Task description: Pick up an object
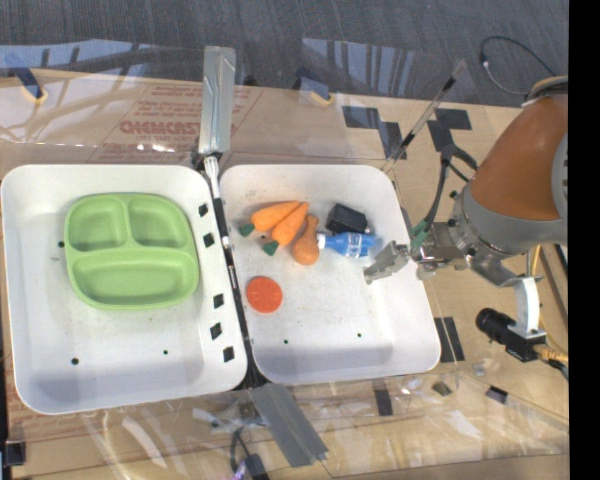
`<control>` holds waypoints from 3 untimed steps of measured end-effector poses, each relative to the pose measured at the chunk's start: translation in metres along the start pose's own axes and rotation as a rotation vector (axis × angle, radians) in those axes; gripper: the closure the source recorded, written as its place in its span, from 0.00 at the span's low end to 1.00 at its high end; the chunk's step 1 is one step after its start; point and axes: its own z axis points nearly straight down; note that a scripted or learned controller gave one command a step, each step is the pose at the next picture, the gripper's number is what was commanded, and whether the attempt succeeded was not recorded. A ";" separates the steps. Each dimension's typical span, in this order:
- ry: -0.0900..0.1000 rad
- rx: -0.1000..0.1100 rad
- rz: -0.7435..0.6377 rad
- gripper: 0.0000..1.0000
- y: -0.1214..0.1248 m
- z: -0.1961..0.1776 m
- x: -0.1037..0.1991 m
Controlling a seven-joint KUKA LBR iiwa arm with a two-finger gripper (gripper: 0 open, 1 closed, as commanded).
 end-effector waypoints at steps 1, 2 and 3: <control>0.000 0.001 0.180 0.00 0.076 0.080 -0.014; 0.000 -0.001 0.180 0.00 0.077 0.079 -0.014; -0.002 -0.012 0.026 0.00 0.155 0.125 0.041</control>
